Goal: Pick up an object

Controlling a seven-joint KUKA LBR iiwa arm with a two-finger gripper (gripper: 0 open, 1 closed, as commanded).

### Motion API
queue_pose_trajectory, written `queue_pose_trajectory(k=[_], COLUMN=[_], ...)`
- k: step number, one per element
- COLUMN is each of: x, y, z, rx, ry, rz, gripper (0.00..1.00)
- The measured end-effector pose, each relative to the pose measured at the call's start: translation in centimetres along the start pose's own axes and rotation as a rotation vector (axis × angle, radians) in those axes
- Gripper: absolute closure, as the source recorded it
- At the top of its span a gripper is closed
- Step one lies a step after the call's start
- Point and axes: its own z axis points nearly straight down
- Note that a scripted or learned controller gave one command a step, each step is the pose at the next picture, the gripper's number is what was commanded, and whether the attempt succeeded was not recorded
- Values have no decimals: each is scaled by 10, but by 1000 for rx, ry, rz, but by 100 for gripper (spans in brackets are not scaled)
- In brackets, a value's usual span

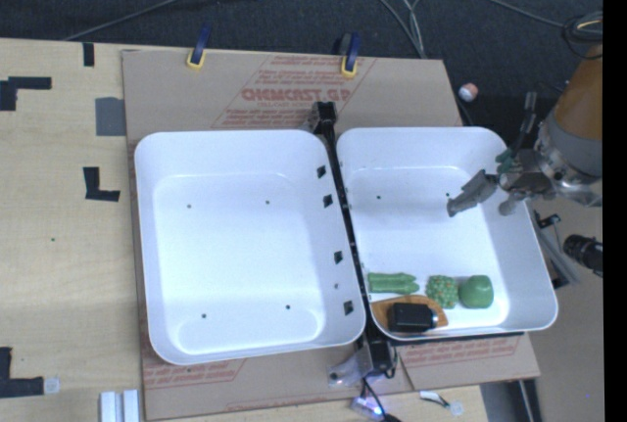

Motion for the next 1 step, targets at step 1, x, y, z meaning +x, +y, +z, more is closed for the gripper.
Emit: queue_pose_trajectory(k=[1], x=[-7], y=[-29], z=[56], rx=[6], ry=[1], rz=[2], gripper=[0])
